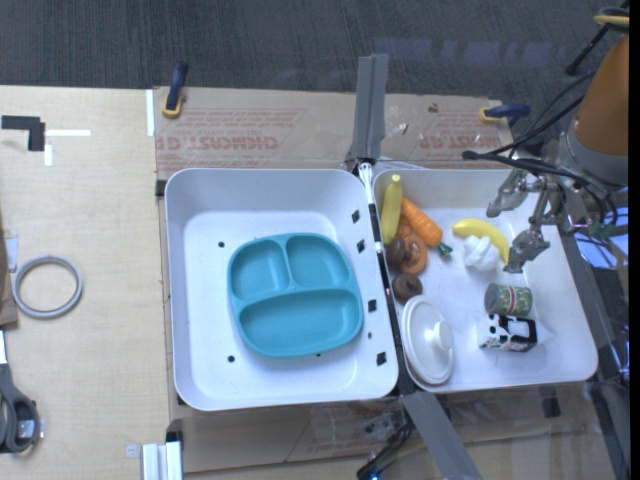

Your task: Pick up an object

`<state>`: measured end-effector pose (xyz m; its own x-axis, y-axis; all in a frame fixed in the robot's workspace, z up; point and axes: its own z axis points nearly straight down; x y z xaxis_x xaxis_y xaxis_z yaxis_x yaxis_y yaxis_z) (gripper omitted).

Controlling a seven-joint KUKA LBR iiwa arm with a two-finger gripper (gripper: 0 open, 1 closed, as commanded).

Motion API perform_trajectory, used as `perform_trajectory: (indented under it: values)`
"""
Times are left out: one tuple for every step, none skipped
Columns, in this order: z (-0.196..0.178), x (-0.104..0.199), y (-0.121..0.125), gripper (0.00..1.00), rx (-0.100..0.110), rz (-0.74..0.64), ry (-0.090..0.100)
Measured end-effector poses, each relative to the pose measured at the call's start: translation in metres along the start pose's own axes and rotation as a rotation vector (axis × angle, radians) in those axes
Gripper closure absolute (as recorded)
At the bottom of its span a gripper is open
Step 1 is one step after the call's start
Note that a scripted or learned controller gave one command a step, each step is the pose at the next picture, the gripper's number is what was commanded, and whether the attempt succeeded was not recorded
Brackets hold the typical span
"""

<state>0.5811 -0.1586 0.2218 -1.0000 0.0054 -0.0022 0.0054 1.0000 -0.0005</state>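
Note:
The right bin [570, 363] holds several objects. A yellow banana [478, 232] lies on a small white piece [482, 257]. Below them are a green can [508, 299] and a black-and-white cow toy [508, 334]. Along the bin's left wall lie a long yellow vegetable [391, 206], an orange carrot [422, 224], two brown doughnuts [408, 256] and a white lid [430, 340]. My gripper [508, 231] hangs over the bin's upper right, just right of the banana. It is open, with nothing between its fingers [519, 254].
The left bin [190, 268] holds a blue divided plate [295, 293]. A grey divider bar [368, 108] runs up between the bins. On the wooden bench at left lie a tape roll [45, 286] and scissors [15, 423]. Cables trail by the arm at right.

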Motion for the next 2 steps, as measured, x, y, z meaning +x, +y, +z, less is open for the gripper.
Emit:
perform_trajectory:
  values:
    - [0.129, -0.04, -0.057, 0.0, 0.001, 0.118, -0.004]
    - [0.125, 0.038, -0.063, 0.0, 0.002, 0.356, -0.015]
